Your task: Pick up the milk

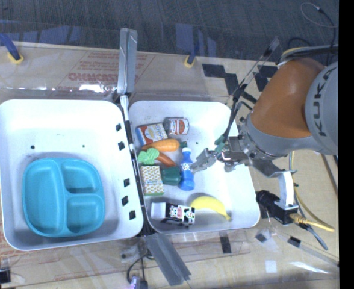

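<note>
The milk [176,213] is a small white carton with black cow patches. It lies on its side near the front wall of the right bin [240,212], just left of a banana [210,205]. My gripper [202,160] hangs over the middle of that bin, beside a blue bottle [187,161]. It is well behind the milk and a little to its right, and it does not touch the carton. Nothing of the milk is between its tips.
Crowded at the right bin's left side are a can [176,126], a carrot [165,145], a green toy [148,156], a green block [170,175] and a patterned box [152,179]. The left bin [8,125] holds a blue divided plate [64,195].
</note>
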